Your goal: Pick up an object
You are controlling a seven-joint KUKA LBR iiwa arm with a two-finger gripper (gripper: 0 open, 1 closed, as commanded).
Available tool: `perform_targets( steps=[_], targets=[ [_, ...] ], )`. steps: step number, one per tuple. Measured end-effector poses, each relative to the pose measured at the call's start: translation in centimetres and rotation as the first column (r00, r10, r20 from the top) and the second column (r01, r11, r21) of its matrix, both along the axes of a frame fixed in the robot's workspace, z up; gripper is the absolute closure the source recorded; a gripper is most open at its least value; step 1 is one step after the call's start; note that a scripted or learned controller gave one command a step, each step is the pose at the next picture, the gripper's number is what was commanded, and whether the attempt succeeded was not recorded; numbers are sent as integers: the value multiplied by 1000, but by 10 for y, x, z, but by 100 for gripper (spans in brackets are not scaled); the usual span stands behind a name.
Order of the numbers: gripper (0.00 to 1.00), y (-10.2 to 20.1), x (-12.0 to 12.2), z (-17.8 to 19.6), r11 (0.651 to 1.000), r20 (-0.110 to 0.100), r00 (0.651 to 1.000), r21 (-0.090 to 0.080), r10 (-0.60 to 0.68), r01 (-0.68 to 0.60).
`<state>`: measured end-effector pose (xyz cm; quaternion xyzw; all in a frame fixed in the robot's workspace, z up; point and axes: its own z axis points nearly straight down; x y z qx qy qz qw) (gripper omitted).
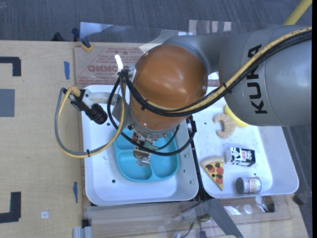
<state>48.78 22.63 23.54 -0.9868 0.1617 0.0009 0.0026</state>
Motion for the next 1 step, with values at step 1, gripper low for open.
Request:
perform_targets(
  steps=[1],
  targets=[
    [100,0,27,-21,951,-3,951,-4,-310,310]
  ],
)
